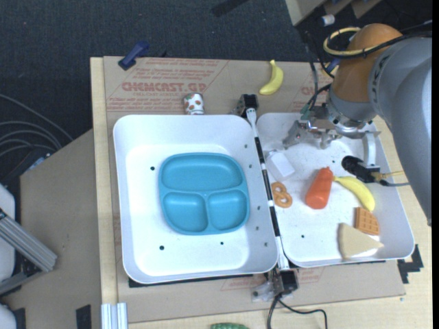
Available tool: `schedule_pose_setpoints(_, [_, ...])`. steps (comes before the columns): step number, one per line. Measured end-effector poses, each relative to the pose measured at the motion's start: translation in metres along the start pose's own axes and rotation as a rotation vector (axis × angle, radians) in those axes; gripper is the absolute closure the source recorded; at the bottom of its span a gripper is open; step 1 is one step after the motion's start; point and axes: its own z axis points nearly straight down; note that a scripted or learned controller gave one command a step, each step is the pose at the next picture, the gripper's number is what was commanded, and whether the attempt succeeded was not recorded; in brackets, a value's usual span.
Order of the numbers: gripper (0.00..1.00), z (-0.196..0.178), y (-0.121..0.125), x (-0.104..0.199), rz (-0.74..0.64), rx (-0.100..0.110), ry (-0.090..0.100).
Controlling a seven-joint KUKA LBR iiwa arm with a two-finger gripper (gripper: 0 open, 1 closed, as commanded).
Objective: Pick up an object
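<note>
Carrot [319,188], orange and stubby, lies near the middle of the white bin [309,235] on the arm's side. It is tilted a little and touches nothing. All other places are given from the carrot.

Just left of the carrot, close to the wall where the two bins meet, lies a small pretzel [281,195]. Up and left of the carrot is a flat white card [280,164]. Just right of the carrot, but apart from it, lies a yellow banana [361,191], curving down to the right. Down and right of the carrot sits a square waffle [367,221]. Lower still is a pale wedge [357,242], right against the waffle; I cannot tell whether the two touch.

Above the carrot, over the top part of the same bin, hangs the gripper [314,130], well clear of the carrot and with nothing seen in it. Whether it is open or closed cannot be told from this angle. The grey arm [401,81] with its orange band is up and right of the carrot.

Far left of the carrot, in the other bin [137,156], rests a blue divided plate [204,192]. Well above the carrot, outside the bins on the brown bench [158,88], lies a second banana [272,79]. Farther up and left is a small patterned cup [194,103].
</note>
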Motion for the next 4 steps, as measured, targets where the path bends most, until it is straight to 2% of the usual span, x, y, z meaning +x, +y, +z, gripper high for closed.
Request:
schedule_pose_setpoints(1, [1.0,-0.011,0.001,0.001,-0.001,-0.003,-0.001])
schedule_pose_setpoints(2, [0.0,-0.01,0.001,0.001,-0.001,-0.002,-0.001])
schedule_pose_setpoints(3, [0.0,0.0,0.0,0.002,0.0,0.001,0.0])
schedule_pose_setpoints(4, [1.0,-0.011,0.001,0.002,0.0,-0.002,-0.001])
